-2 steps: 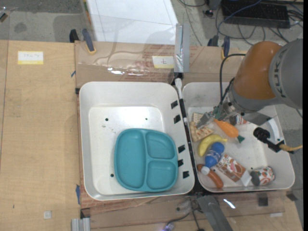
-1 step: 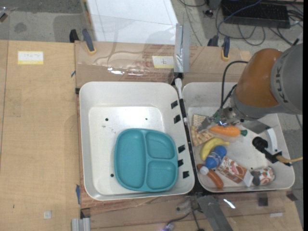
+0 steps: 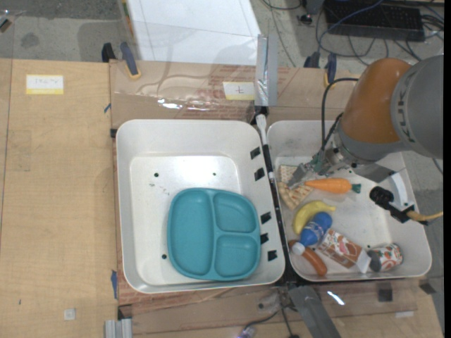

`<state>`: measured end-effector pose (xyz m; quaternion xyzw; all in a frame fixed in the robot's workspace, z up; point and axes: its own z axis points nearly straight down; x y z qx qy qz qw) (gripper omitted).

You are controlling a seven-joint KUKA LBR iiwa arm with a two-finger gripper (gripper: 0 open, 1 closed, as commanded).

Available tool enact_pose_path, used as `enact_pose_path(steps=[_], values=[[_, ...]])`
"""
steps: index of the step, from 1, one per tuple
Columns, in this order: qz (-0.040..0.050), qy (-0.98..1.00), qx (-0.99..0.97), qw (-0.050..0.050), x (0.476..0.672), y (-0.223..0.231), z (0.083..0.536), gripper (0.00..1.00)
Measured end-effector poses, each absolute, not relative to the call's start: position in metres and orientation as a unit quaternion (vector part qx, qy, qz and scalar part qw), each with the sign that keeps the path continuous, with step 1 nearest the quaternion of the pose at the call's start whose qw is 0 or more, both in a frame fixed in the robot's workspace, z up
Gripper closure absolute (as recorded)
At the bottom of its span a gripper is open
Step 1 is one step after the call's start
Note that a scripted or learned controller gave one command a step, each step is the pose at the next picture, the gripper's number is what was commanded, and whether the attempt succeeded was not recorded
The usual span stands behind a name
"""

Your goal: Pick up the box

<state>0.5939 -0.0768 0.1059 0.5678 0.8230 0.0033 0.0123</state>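
A white label [image 3: 237, 89] on the cardboard behind the bins carries a single mark like a "T", and a pale yellow label [image 3: 44, 84] on the bench at far left has print too small to read; the box [image 3: 340, 249], red-brown and white with unreadable printing, lies flat in the right bin [image 3: 416, 259] near its front wall, between the blue bottle [image 3: 314, 232] and a small dark-and-silver item [image 3: 386, 257]. The gripper [image 3: 304, 174] reaches down at the bin's back left, its fingers [image 3: 297, 178] slightly parted and holding nothing, their tips just over a waffle-patterned piece [image 3: 288, 187] beside the toy carrot [image 3: 330, 185], well apart from the box. A yellow banana [image 3: 310, 212] lies between carrot and bottle, and the left bin [image 3: 134, 189] holds a teal divided plate [image 3: 213, 234].
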Motion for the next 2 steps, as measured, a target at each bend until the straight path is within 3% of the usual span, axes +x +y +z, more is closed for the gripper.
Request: enact_pose_path(steps=[1, 2], values=[[0.0073, 0.788, 0.615, 0.018, 0.5755, -0.0765, 0.1064, 0.0], [0.005, 0.717, 0.697, 0.011, 0.5792, -0.0729, 0.1051, 0.0]])
